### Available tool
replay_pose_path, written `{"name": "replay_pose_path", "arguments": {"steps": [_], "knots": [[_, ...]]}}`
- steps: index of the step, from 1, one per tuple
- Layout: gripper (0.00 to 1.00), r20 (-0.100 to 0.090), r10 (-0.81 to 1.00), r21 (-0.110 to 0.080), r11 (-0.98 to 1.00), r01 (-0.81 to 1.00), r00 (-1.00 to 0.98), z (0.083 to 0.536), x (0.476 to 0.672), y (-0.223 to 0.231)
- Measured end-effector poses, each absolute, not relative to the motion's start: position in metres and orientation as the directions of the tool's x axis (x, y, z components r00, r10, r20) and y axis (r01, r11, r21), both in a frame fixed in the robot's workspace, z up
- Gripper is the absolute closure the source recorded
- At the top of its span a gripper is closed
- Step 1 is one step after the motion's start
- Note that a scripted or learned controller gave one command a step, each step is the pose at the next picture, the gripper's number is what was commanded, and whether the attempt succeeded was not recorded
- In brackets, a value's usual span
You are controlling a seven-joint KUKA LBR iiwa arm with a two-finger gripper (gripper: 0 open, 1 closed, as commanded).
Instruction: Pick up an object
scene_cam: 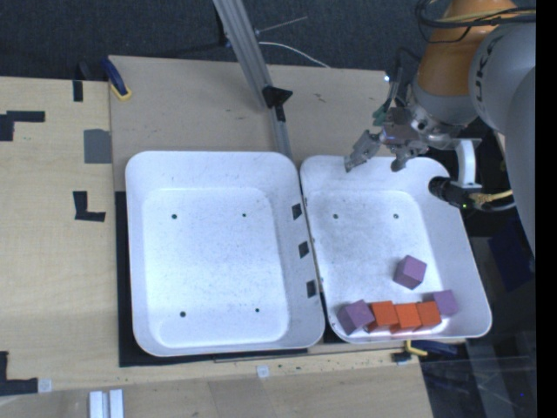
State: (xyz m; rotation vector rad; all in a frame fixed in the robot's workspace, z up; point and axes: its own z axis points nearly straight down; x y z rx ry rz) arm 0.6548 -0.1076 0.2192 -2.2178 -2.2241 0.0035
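1. Camera view puts your gripper point(379, 160) over the far rim of the right bin point(452, 225), its two fingers spread apart with nothing between them.
2. Your arm point(487, 50) comes in from the right, with its orange band at the top corner of the view.
3. You have blocks only along the right bin's near edge: a purple block point(354, 316), two orange blocks point(384, 313) point(416, 316) touching in a row, and a small purple block point(446, 302) at the right end by the rim.
4. One more purple cube point(410, 271) sits apart, a little farther in from that row.
5. You get open floor across the middle and far part of the right bin, between the gripper and the blocks.
6. Left bin point(139, 233) lies just beside the right one, their rims meeting at the centre.
7. A metal post point(248, 55) slants up behind the bins, near the gripper's left.
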Motion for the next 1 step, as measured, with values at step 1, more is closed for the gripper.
{"name": "replay_pose_path", "arguments": {"steps": [1], "knots": [[0.00, -0.001, 1.000, -0.001, -0.002, 1.000, 0.002, 0.2472, 0.6128, -0.1419]]}}
